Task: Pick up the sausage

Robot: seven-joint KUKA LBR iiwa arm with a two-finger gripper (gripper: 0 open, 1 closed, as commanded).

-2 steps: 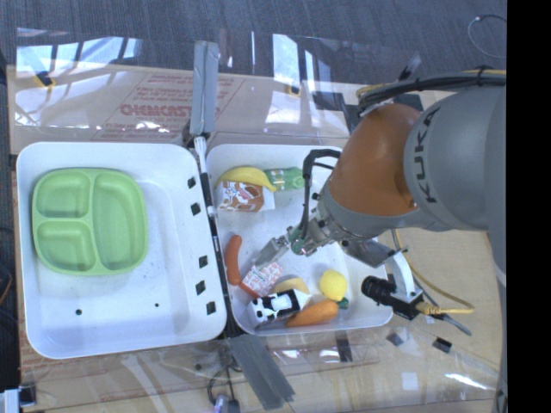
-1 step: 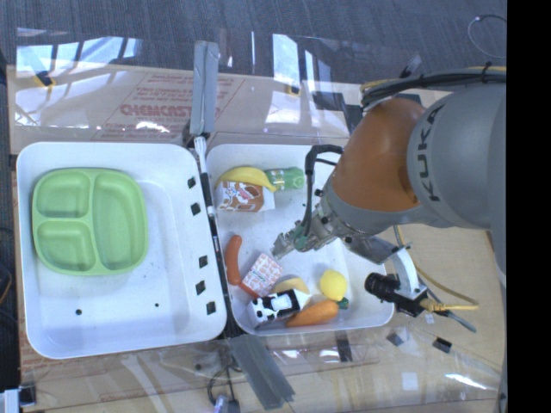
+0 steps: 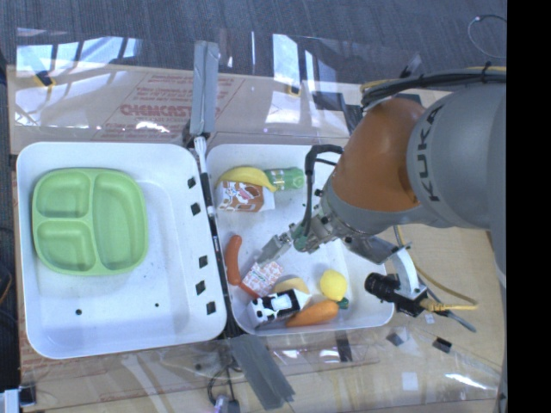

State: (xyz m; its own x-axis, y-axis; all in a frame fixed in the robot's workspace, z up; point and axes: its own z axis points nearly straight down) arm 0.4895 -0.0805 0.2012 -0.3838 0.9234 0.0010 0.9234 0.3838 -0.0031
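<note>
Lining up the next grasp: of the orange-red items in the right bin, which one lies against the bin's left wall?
The sausage, a slim reddish-orange piece lying lengthwise along the left wall. The carrot is fatter, tapered, and sits at the front edge beside the lemon.

green plate (image 3: 89,221), banana (image 3: 244,177), lemon (image 3: 333,284), perhaps carrot (image 3: 312,313)

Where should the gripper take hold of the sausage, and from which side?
Probably at the middle of the sausage, coming from above, fingers closing across its narrow width. It lies flat and lengthwise beside the right bin's left wall, so a sideways approach looks blocked.
</note>
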